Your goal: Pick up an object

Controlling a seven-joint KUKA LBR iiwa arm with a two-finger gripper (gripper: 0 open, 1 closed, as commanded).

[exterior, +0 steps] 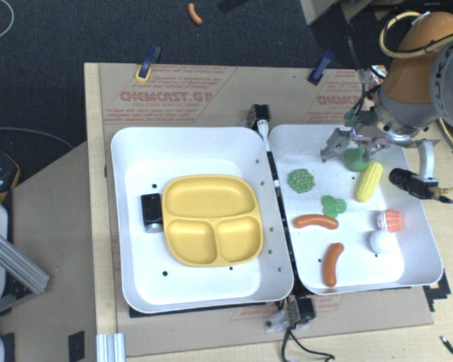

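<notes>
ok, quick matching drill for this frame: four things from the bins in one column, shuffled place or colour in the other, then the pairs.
Things:
1. yellow divided tray
2. corn cob
3. black block
4. lower sausage

Descriptions:
A. near the front edge of the right bin, lying almost lengthwise
B. middle of the left bin, three compartments
C. touching the tray's left side
D. yellow, in the right bin's far half, just below the gripper

Pairs: 1-B, 2-D, 3-C, 4-A
</notes>
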